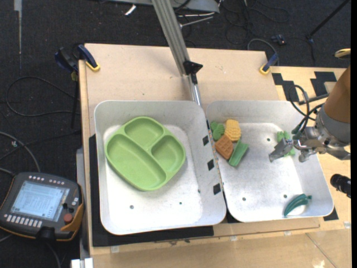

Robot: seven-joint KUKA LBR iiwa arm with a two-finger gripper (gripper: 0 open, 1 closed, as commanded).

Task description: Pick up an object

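Green piece (pixel 285 135) beside claw (pixel 280 151) — right bin (pixel 262 205), near rim

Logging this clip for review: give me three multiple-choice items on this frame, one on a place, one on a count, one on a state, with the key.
1. Where does the green divided plate lie?
A. left bin
B. right bin
C. bare bench

2. How many compartments does the plate have?
A. two
B. three
C. five

3. Where is the gripper?
A. over the left bin
B. over the right bin
C. beside the pendant

Key: 1 A, the plate rests in the left bin. 2 B, ridges split it into three. 3 B, it hangs right of the toy pile.
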